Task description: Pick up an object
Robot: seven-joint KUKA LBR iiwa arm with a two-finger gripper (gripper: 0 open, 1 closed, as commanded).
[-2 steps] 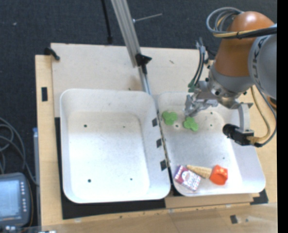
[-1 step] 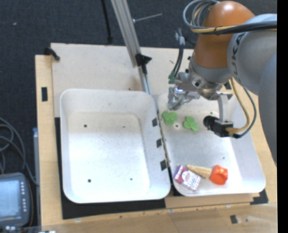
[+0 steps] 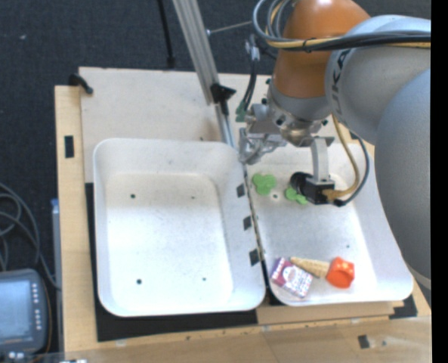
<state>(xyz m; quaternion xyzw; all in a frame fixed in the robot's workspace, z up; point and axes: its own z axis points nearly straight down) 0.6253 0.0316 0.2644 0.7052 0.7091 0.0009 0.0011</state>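
2 white bins [image 3: 171,225] sit on the worktop [image 3: 148,97]; we cannot tell the jaws' state above the green object [image 3: 264,183].

The arm [image 3: 375,74] runs off the frame's top and right edges, its bulk hiding the right bin's [image 3: 359,233] far right corner and much of its right rim. The gripper [image 3: 252,151], at the bins' shared rim, is too small and shadowed to read. A grey monitor [image 3: 10,312] is cut off at the lower left corner.
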